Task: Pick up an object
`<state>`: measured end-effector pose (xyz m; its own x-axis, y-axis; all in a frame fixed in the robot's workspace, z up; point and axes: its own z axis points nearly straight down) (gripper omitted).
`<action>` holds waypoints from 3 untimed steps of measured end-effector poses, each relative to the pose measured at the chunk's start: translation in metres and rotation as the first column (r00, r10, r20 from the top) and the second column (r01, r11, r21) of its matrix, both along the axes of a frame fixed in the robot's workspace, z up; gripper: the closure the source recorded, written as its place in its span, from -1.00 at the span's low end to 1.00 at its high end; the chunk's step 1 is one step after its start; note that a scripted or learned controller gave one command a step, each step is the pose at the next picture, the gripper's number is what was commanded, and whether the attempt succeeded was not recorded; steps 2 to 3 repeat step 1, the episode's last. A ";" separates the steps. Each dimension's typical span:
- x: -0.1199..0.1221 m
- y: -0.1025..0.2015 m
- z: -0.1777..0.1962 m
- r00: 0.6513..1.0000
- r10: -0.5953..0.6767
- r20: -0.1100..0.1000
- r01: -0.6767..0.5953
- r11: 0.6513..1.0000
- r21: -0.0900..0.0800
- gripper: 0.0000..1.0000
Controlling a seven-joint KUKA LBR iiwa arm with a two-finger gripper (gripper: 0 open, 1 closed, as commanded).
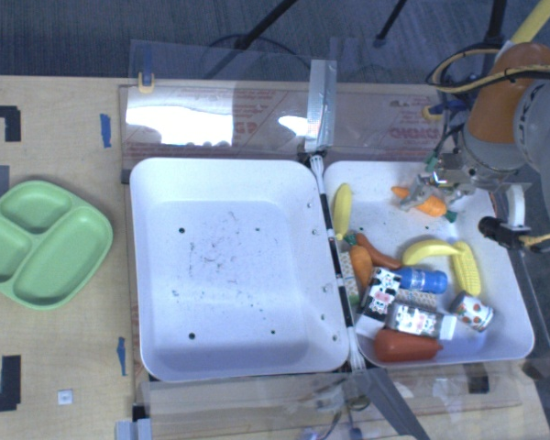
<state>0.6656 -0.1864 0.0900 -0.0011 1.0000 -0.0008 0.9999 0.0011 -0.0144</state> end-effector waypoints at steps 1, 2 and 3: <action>0.002 0.019 0.119 0.997 0.070 0.015 -0.070 0.998 0.001 1.00; 0.002 0.019 0.119 0.997 0.070 0.015 -0.070 0.998 0.001 1.00; 0.002 0.019 0.119 0.997 0.070 0.015 -0.070 0.998 0.001 1.00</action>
